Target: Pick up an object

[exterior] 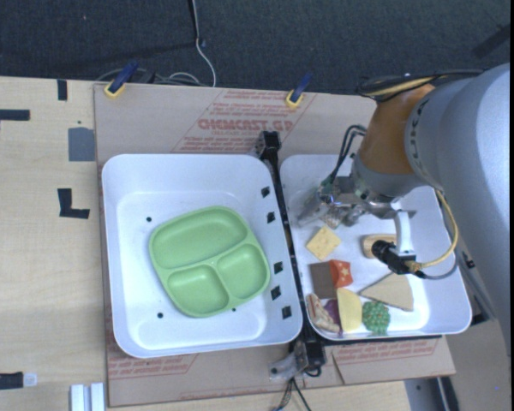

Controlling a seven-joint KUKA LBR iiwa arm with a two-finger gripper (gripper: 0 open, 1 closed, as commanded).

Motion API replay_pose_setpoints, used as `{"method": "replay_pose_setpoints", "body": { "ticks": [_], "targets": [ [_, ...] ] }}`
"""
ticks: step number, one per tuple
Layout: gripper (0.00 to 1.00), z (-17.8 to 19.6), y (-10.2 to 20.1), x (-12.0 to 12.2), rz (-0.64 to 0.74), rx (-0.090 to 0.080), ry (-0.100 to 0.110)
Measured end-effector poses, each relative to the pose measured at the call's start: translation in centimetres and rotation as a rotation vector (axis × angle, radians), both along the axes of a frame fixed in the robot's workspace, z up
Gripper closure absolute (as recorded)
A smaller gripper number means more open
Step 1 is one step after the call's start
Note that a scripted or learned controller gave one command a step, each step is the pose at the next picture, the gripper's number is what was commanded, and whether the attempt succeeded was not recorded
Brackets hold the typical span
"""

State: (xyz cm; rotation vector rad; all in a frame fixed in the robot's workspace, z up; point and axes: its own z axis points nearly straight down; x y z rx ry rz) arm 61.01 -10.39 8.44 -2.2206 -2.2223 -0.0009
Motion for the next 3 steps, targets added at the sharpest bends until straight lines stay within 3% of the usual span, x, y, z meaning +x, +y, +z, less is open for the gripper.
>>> {"method": "replay_pose_setpoints", "body": {
  "ticks": [1, 2, 3],
  "targets": [
    [0.0, 0.0, -0.6, 4.2, 0.002, -0.001, -0.001],
    [0.0, -0.1, 0.9, 4.0, 0.001, 0.0, 0.002],
    [0.0, -0.1, 0.8, 5.7, 0.002, -0.004, 0.008]
  ]
}}
